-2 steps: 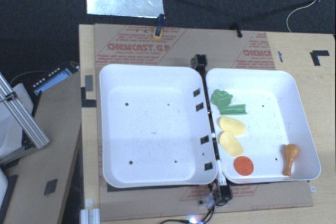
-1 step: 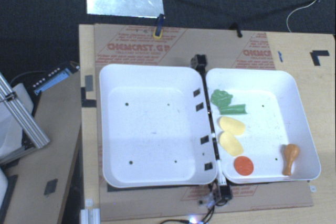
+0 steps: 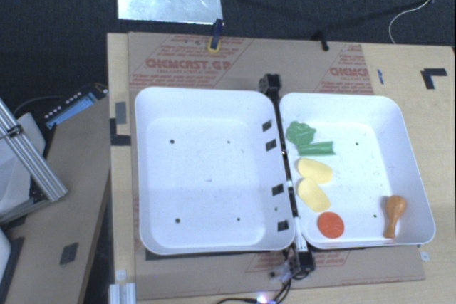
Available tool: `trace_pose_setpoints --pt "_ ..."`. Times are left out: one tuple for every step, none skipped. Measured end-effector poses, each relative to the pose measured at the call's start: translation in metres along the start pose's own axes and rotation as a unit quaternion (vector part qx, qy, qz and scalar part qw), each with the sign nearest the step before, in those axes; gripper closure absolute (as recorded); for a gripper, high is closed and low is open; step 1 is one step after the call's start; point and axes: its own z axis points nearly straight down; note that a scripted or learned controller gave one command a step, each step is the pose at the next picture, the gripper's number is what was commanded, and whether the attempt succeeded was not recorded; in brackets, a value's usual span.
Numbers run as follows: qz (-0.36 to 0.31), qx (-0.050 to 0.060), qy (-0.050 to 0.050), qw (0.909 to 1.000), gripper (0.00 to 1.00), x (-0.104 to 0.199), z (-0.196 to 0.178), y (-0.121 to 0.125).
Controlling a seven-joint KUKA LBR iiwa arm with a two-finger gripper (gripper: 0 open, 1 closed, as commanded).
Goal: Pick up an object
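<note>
Two white bins sit side by side on the counter [image 3: 399, 60]. The candidates for picking all lie in the right bin [image 3: 399, 117]: a green leafy piece [image 3: 306, 137] at centre frame, two yellow pieces [image 3: 314, 170] just below it, an orange-red disc [image 3: 330, 225] lower still, and a tan drumstick-shaped piece [image 3: 392, 213] at lower right. The left bin [image 3: 206, 100] is the other tray. I cannot tell the end effector's state. Likely risks: the yellow pieces touch, inviting a double or glancing grasp, and everything hugs the walls, where fingers could strike the rim.
</note>
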Motion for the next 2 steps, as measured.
trace_pose_setpoints --pt "-0.002 0.0 -0.001 1.0 1.0 0.001 0.0 0.016" --pt "0.0 0.0 0.0 1.0 1.0 0.0 0.0 -0.01"
